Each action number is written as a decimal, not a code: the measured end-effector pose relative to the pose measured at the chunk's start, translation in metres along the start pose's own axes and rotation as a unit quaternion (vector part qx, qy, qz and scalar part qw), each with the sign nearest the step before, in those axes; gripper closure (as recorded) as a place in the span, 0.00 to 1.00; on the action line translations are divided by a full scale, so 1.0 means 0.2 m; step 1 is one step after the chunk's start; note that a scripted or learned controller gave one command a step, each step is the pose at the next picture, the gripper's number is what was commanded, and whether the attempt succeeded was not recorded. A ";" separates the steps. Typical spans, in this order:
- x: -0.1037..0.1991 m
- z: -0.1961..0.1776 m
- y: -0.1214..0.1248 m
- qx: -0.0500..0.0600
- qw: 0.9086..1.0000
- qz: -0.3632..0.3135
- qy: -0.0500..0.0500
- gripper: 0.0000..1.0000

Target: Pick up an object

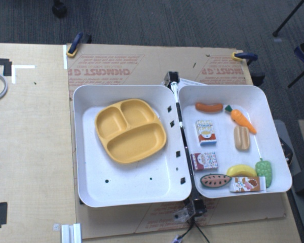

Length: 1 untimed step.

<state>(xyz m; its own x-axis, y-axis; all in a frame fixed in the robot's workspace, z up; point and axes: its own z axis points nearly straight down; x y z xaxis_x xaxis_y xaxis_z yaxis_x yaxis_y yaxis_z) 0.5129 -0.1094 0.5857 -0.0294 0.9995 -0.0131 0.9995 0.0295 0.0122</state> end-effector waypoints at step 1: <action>0.00 -0.04 0.01 -0.001 1.000 -0.001 -0.001 1.00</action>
